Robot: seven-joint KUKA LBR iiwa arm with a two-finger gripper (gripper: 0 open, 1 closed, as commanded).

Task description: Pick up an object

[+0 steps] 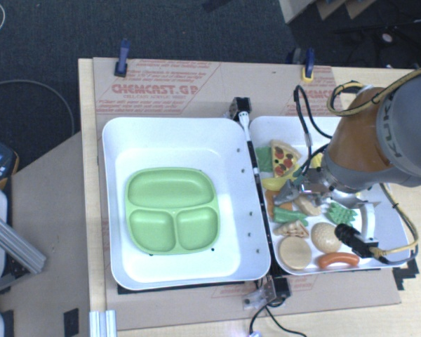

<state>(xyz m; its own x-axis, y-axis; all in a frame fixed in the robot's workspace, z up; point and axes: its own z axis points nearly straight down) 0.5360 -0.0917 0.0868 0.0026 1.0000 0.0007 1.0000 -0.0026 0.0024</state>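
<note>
1. Tool (299, 190): metal end of the grey arm (400, 135), low in the right bin (400, 220), among the toy food at centre right of the frame. Whether it is spread or closed cannot be told; nothing can be seen gripped in it.
2. Arm: enters from the right edge, with an orange band (354, 142) above the wrist; black and yellow cables loop over it.
3. Right bin, contents, all crowded at its left side around the tool: pizza slice (284, 158) above it; green piece (264, 157) beside the pizza; yellow piece (274, 184) just left of the tool; tan round disc (295, 252) and beige egg-shaped piece (325, 236) below; red sausage (337, 260) at the lower rim.
4. Left bin (119, 188): white, at frame centre, holding a green three-compartment tray (172, 209), its compartments bare.
5. Bench (161, 86): brown cardboard sheet with red lettering under both bins, held by blue clamps (121, 58) at the upper edge.
6. Room: dark carpet (49, 34) across the upper left; a white cable at the far upper left corner.
</note>
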